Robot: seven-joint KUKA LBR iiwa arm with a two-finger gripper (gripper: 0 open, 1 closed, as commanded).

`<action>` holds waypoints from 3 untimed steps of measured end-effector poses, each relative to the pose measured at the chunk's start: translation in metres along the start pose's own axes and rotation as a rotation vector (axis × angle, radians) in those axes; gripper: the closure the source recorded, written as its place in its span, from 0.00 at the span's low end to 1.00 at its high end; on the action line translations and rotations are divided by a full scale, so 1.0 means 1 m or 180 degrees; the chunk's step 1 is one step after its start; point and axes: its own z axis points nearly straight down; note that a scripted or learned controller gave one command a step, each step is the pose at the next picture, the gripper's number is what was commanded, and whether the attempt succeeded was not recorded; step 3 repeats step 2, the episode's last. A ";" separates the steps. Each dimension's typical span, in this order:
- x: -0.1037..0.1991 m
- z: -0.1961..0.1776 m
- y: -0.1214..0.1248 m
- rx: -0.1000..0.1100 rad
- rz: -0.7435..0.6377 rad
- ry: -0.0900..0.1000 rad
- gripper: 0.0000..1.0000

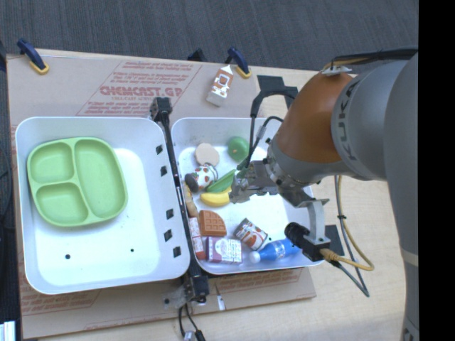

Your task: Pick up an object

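The gripper (238,187) hangs low in the right bin (284,212), just over the banana (215,198) and the green pepper (222,181); whether the fingers are apart or together I cannot tell, since the wrist hides them. No object is visibly held.

To do this step well, I judge the descent should be centred on one item, likely the banana, and kept clear of the crowded neighbours: the waffle (211,223), the small can (250,233) and the blue bottle (277,249).

The left bin (92,261) carries a green divided plate (76,181). Both bins rest on cardboard (135,84) clamped to the pale desk (377,297), above grey carpet (142,13).
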 end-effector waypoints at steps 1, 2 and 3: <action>-0.048 0.014 0.072 -0.0004 0.0003 -0.0003 1.00; -0.019 0.010 0.095 -0.0007 -0.0003 0.0000 1.00; -0.019 0.010 0.095 -0.0007 -0.0003 0.0000 1.00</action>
